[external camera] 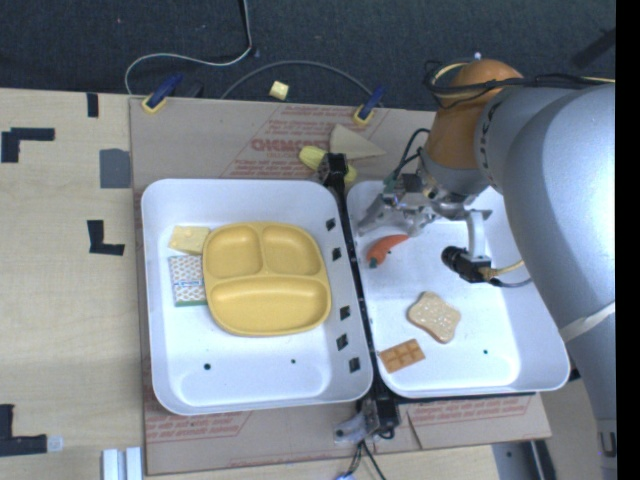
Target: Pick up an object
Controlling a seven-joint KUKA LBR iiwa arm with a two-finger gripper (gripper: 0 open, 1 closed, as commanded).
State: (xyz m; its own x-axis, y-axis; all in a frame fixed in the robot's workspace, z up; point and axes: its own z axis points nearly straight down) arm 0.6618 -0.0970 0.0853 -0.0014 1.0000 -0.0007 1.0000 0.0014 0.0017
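1. Nearest the camera is the front rim of the right bin (470,388), with a small brown cracker (402,355) just inside it and a slice of toast (434,317) a little further back.
2. Claw (400,220) sits over the back left of that bin, right above an orange carrot-looking thing (385,248). Can't tell if it's wide or closed, too much clutter there.
3. My guess is the carrot is the target. Looks like light, stiff toy plastic, probably a bit slippery and prone to rolling, so I'd pinch it across the middle.
4. Left bin (160,268) has a yellow divided plate (266,278) and two little cards beside it.
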